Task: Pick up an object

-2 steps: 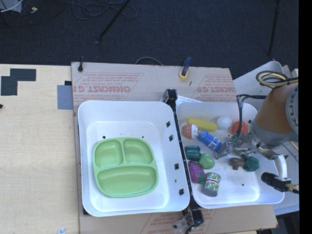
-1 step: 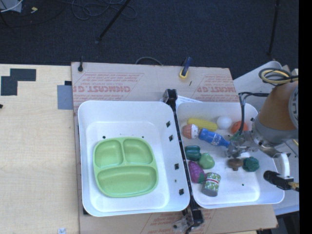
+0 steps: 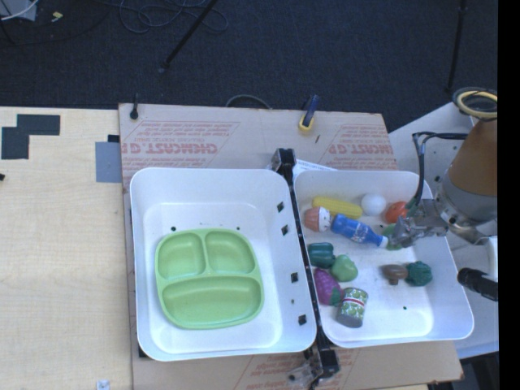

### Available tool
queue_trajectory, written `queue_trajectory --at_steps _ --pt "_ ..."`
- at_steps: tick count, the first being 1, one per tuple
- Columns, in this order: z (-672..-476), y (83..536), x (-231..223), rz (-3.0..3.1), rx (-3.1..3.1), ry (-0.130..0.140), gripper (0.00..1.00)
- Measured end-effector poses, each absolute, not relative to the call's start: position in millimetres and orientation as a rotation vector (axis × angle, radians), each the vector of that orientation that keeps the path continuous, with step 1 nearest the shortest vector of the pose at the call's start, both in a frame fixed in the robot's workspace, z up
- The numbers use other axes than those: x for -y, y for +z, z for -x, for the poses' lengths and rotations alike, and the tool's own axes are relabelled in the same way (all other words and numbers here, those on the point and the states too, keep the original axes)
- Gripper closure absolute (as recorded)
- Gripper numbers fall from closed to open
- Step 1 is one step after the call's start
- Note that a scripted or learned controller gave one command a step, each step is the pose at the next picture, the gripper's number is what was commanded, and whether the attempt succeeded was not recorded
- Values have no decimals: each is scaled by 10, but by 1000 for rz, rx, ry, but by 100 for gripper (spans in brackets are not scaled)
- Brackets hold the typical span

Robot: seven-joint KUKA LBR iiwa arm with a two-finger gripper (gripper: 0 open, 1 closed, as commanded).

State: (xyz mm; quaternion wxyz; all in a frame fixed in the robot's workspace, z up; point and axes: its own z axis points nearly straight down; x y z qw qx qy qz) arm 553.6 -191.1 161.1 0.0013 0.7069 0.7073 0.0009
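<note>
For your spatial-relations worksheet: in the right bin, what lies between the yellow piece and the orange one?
In the camera view, a white ball lies between the yellow piece and the orange one, near the bin's far wall.

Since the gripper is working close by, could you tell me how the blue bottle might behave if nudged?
The blue bottle lies on its side, so it would probably roll. It looks like smooth plastic, likely light and slippery. The gripper sits by its end.

1. A blue bottle [image 3: 356, 231] lies on its side in the right bin [image 3: 439, 319], near a yellow piece [image 3: 337, 206] and a white ball [image 3: 373, 203].
2. A green lump [image 3: 419, 273] sits beside a brown one [image 3: 395, 273].
</note>
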Motion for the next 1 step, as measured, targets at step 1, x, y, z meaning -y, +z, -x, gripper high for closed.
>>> queue_trajectory --at_steps 1 --pt "-5582 2241 1927 -2218 -2220 3 100"
